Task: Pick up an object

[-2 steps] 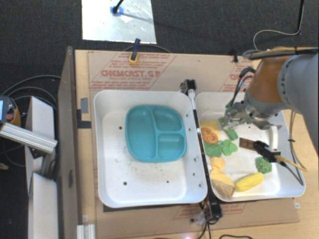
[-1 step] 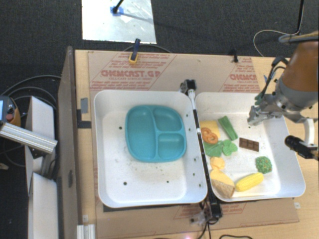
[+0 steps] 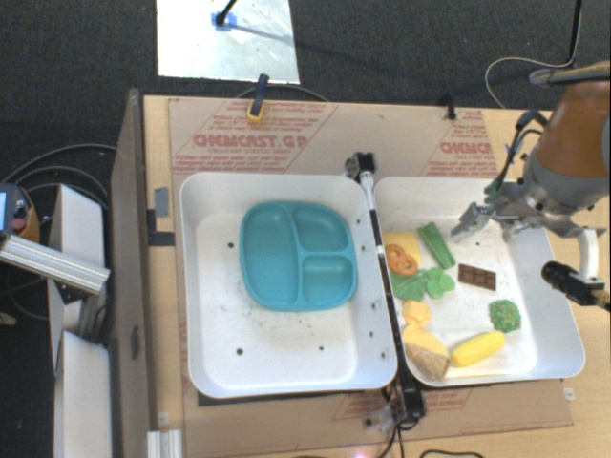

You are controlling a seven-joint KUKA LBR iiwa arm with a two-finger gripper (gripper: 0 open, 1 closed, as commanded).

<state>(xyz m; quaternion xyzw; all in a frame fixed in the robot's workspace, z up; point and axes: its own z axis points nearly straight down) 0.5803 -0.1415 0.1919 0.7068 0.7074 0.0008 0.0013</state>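
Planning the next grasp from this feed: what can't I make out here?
- Gripper: small and blurred over the right bin; finger state unreadable.
- Arm: cut off by the camera view's right edge.
- Orange-and-green piece: too small to identify.
- Pale wedge: its left side is hidden by the divider between the bins.

A teal divided plate [image 3: 297, 257] lay in the left bin [image 3: 215, 351], alone there. A printed cardboard sheet [image 3: 286, 132] covered the surface behind both bins. A yellow clamp [image 3: 257, 113] sat at its far edge, near a shiny metal sheet [image 3: 258, 55] on the dark floor.
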